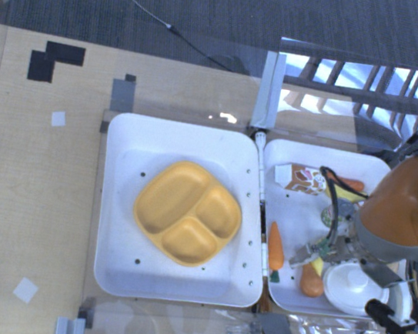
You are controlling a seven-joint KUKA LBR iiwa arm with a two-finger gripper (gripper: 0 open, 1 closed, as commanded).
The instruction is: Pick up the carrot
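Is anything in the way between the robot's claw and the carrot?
Nothing visible is. The carrot lies along the left wall of the right bin, with bare white floor between it and the claw, which is just to its right. An orange-brown piece sits lower down, off that path.

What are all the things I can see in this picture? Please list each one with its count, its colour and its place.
bins: 2, white, side by side on the bench
divided plate: 1, yellow, three compartments, in the middle of the left bin
carrot: 1, orange, right bin, along its left wall
packet: 1, white, brown and red, right bin, upper left part
orange item: 1, orange-brown, right bin, near the front wall, beside the bowl
bowl: 1, white, right bin, front right part
bench: 1, light wood, under both bins
arm: 1, grey with orange band, over the right bin
jaws: 1 pair, dark, low in the right bin, right of the carrot
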